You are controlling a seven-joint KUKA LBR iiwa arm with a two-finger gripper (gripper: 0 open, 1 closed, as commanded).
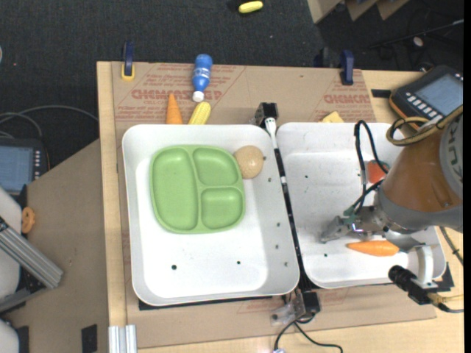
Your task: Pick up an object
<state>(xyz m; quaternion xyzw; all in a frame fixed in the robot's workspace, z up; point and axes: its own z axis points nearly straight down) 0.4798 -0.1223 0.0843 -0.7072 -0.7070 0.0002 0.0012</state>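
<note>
Nearest the camera, in the right bin (324, 274), a small orange carrot (372, 248) lies flat on the white floor, its long axis running left to right and its thinner end toward the arm's side. It looks like a toy of moulded plastic: light, stiff, smooth and tapered, so it will likely slide or roll if nudged from one side only. The sound place to take it is across the thick middle of its body, jaws set square to its length, not at the narrowing tip, where a pinch would squirt it out.

Just above the carrot, the gripper (340, 229) hangs low over the bin floor, its metal fingers (329, 232) pointing left. They seem parted a little, with nothing between them; the carrot lies beside and below them, apart from the tips. Behind the gripper a red bit (375, 171) peeks out by the cable, too hidden to name.

In the left bin (199, 271), a green divided plate (196, 187) sits in the upper half, with a tan ball (249, 160) touching its upper right corner. The ball is round and would be harder to pinch.

Farther back, on the surface (243, 87) beyond the bins, lie another carrot (173, 110), a yellow corn cob (200, 112) and a small blue-and-white bottle (201, 76).
</note>
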